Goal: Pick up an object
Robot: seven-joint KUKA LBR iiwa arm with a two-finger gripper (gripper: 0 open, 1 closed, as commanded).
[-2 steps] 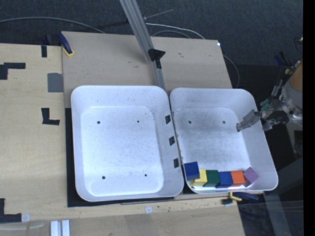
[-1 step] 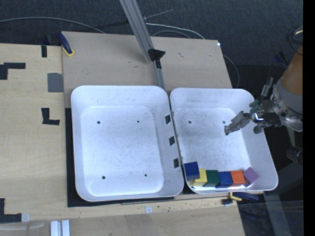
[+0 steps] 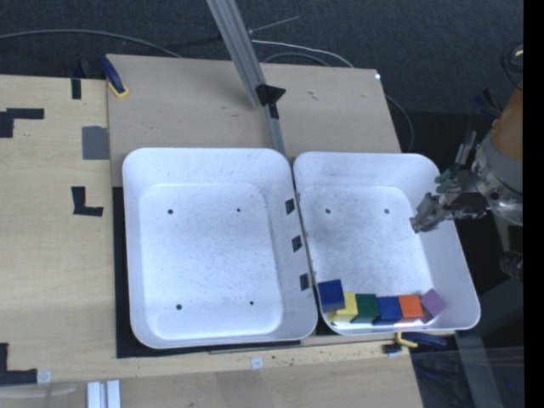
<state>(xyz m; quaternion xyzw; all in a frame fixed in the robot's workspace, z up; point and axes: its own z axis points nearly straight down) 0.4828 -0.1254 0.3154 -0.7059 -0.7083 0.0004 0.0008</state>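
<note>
Claw (image 3: 427,218): above the right bin's (image 3: 357,164) right rim; whether its jaws stand apart or together, cannot tell.
Blocks (image 3: 378,304): bunched along that bin's near wall, probably slid downslope.
Left bin (image 3: 204,155): beside it on the surface (image 3: 51,253).
Next: likely reach toward the blocks.

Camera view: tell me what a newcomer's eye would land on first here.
First, the row of small coloured blocks, blue, yellow, green, orange and purple, packed along the near edge of the right shallow white bin. Next, the grey two-finger gripper, poised over that bin's right rim, well away from the blocks. The left shallow white bin sits alongside, touching it.
</note>
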